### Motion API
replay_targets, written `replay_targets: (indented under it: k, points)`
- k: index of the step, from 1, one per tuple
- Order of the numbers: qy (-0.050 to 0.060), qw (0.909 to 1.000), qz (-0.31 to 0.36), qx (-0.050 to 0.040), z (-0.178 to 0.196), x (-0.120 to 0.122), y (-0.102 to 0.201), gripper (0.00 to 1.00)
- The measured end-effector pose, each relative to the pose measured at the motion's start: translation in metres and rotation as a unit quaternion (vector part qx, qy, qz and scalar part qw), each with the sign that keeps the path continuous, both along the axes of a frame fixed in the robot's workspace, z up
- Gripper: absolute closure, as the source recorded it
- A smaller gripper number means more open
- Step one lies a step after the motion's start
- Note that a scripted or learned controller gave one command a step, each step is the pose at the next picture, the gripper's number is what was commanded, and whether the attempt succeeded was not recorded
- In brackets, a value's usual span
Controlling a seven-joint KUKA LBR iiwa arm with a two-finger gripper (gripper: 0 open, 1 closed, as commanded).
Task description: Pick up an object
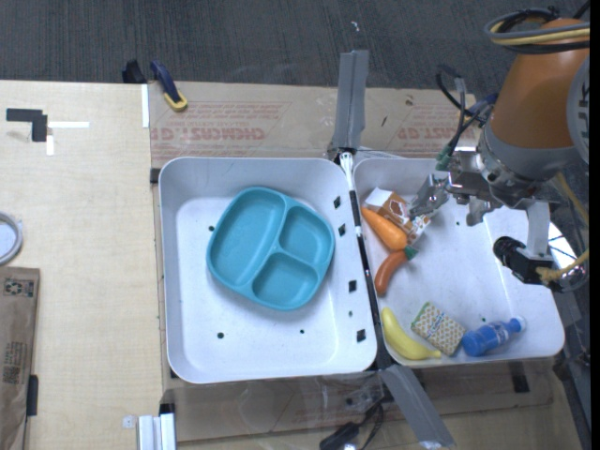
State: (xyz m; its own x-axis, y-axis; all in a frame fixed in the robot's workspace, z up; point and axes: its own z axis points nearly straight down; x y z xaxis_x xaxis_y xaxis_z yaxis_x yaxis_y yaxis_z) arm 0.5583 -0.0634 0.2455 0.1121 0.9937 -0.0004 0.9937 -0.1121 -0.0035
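Carrot (383,227) lies in the right bin (487,279), near its left wall — long axis slanting from upper left to lower right, thick end toward the bin's back-left corner. A sausage (390,268) sits just below it, tilted the other way. A snack packet (398,207) rests against the carrot's upper side. The gripper (424,206) hovers just right of the carrot, over that packet — whether it is parted or closed cannot be told. Banana (405,337), cracker pack (438,327) and bottle (487,337) line the front wall. A blue plate (270,247) fills the left bin (178,279).
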Motion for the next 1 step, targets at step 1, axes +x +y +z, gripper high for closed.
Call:
replay_targets:
  k: [1]
  points:
    - [-0.001, 0.9999, 0.017, -0.0006, -0.0078, 0.0098, -0.0135, 0.0]
